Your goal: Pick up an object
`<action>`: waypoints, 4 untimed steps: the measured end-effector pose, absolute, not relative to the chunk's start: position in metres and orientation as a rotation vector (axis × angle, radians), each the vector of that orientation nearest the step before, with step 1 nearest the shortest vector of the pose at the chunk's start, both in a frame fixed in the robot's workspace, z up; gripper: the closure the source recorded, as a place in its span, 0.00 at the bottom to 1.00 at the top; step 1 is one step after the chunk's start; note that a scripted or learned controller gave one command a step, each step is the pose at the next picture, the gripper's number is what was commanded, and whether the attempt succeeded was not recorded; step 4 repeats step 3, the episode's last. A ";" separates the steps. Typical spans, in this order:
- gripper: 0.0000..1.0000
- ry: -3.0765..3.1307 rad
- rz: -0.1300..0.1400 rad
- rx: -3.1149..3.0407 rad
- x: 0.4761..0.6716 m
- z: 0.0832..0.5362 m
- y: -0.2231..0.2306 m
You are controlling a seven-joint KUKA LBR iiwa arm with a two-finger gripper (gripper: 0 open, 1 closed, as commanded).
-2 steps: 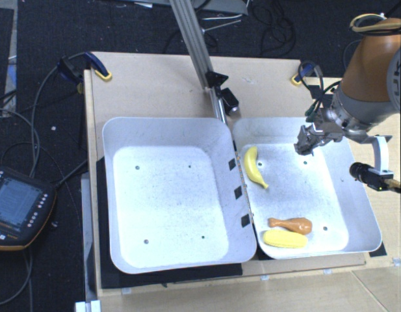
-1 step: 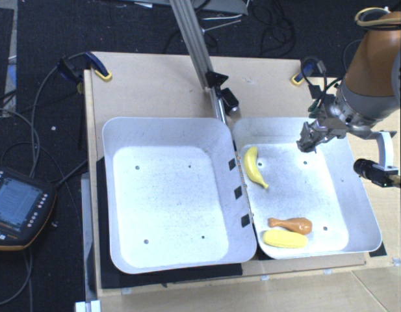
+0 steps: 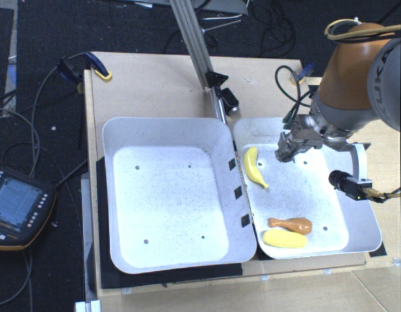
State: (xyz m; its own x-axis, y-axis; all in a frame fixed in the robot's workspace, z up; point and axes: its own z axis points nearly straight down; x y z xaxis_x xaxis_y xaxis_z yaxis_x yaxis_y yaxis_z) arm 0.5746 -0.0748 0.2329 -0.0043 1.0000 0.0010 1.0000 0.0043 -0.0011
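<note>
A yellow banana [image 3: 253, 167] lies in the right bin [image 3: 330, 197], near its left wall. At the bin's front sit a brown chicken drumstick [image 3: 291, 225] and, just below it, a yellow lemon-like piece [image 3: 284, 239]. My gripper [image 3: 286, 151] hangs over the back of the right bin, a short way right of the banana's upper end. Nothing shows between its tips.
The left bin [image 3: 168, 194] lies beside the right one, their walls meeting in the middle. A slanted metal pole [image 3: 195, 38] rises behind the bins. A clamp [image 3: 90, 67] sits at the bench's back left corner, and a teach pendant [image 3: 15, 207] lies on the floor at the left.
</note>
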 end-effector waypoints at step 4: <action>1.00 -2.226 0.000 -2.215 0.533 0.248 0.082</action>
